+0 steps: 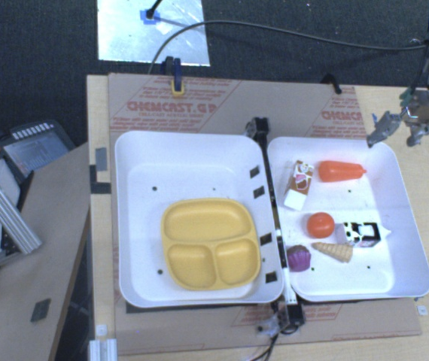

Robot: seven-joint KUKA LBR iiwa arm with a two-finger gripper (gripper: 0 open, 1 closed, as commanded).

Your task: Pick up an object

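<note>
- The right bin (406, 201) serves as the landmark; it sits on the tabletop (222, 100) with its inner edge touching the left bin (135, 201).
- The claw (399, 122) hangs just past the right bin's far right corner, above the rim and over the tabletop; its fingers are spread apart and nothing lies between them.
- An orange carrot (341, 171) lies on its side in the far part of the right bin, toward the middle.
- A small carton (299, 185) with a brown and white print lies near the bin's far left, just beside the carrot's blunt end.
- A red tomato (320, 225) sits near the centre of the right bin.
- A black-and-white toy (363, 234) lies just right of the tomato.
- A tan cone (333, 251) lies on its side nearer than the tomato, close below it.
- A purple piece (299, 258) rests in the bin's near left corner, close against the inner wall.
- A yellow divided plate (209, 242) lies in the left bin, across the divider from the right bin.
- All the items lie on the bin floor, well apart from the claw.
</note>
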